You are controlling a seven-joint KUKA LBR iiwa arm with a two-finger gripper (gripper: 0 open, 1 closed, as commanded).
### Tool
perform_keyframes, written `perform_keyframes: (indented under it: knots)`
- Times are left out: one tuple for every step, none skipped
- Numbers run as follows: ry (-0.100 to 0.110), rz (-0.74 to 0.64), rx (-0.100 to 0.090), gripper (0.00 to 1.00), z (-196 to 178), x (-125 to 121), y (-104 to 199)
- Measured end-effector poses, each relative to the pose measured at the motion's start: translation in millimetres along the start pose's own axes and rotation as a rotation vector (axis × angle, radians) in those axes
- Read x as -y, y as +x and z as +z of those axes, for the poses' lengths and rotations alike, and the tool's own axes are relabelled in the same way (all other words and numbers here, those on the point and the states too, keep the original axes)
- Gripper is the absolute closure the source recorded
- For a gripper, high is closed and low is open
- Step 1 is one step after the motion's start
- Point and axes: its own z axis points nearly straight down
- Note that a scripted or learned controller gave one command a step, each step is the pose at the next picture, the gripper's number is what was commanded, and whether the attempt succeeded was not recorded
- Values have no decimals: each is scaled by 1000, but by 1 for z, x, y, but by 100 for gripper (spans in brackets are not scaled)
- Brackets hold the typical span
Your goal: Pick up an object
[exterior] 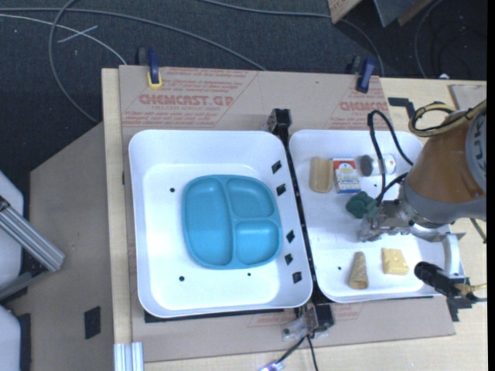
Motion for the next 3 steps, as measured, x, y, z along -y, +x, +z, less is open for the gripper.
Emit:
perform_keyframes:
  knots:
    - [-7, -2, 4, 100, -62, -2, 6]
    - [-8, -2, 4, 100, -121, -12, 3]
    - [-9, -2, 5, 100, -186, -12, 1]
